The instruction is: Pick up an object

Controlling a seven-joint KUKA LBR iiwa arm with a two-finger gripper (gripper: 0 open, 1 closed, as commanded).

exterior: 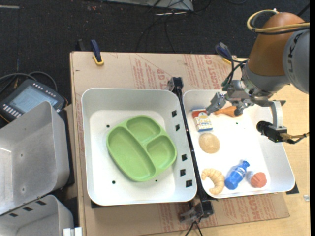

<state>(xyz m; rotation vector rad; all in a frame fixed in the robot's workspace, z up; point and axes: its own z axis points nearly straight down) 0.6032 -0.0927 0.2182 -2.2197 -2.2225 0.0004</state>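
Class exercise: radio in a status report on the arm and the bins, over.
Gripper open above right bin's far end, holding nothing. Orange piece directly beneath, small carton beside it. Nothing blocking.

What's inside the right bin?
The right bin holds a carton, cookie, croissant, blue bottle, red ball. An orange thing lies partly covered by the claw.

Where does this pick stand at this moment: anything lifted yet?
Nothing looks lifted. The gripper is low at the back of the right bin, over the orange piece beside the carton. No object shows between its fingers. Grasping and lifting remain; the croissant, bottle and other items lie untouched.
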